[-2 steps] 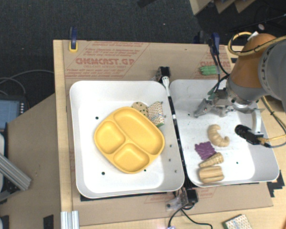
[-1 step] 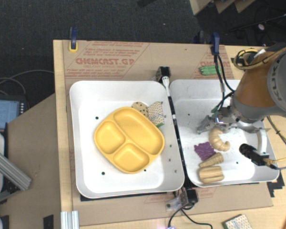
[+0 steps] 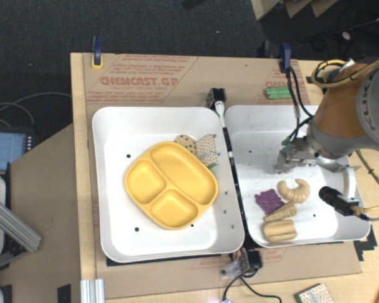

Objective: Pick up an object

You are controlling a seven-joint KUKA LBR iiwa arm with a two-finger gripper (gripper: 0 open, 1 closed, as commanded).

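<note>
Three small objects lie just below-right of the gripper (image 3: 295, 157): croissant toy (image 3: 294, 190) nearest, purple piece (image 3: 269, 201), wooden peg (image 3: 280, 230). Gripper state: cannot tell, nothing visibly held.

Yellow divided tray (image 3: 171, 185) lies flat in the left bin (image 3: 107, 169) — tilted diagonally.

**Bench layout: two bins, contents noted**

Left bin (image 3: 107, 169): divided plate (image 3: 170, 185) near centre, two small items (image 3: 199, 145) tucked behind its far right edge. Right bin (image 3: 252, 128): croissant-shaped piece (image 3: 294, 190) in the near half, small flat piece (image 3: 268, 201) to its left, two rounded pieces (image 3: 280, 226) just in front. Gripper (image 3: 290, 158) above the right bin, behind the croissant-shaped piece.
</note>
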